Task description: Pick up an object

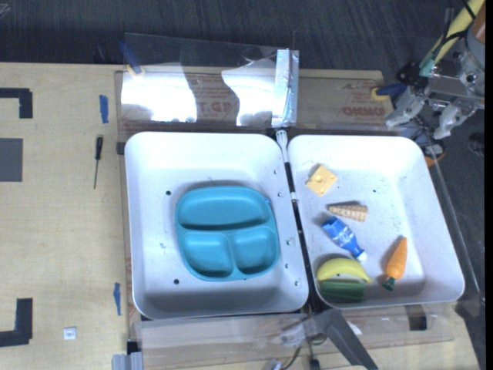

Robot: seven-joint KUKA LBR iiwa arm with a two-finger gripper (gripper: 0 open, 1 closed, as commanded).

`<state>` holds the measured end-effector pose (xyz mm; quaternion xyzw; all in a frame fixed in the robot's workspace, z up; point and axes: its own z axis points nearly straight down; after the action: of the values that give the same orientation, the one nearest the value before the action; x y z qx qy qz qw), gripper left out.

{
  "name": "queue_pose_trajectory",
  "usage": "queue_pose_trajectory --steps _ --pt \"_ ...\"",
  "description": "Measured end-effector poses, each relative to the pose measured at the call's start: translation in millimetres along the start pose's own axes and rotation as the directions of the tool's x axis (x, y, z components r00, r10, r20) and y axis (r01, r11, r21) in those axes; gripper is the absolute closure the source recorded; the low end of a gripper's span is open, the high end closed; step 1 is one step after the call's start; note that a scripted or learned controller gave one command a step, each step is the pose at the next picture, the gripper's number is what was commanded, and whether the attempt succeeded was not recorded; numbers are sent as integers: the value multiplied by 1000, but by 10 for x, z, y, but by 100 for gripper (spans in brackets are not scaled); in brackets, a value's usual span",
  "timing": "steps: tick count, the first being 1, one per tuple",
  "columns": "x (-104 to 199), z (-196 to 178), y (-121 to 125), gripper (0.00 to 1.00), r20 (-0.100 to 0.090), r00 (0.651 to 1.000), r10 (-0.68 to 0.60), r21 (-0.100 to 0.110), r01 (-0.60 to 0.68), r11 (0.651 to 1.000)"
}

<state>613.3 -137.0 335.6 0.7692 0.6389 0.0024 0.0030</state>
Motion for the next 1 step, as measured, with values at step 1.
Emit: queue_pose_trajectory --steps 1 --pt "436 1318 -523 0 -3 984 -177 15 177 984"
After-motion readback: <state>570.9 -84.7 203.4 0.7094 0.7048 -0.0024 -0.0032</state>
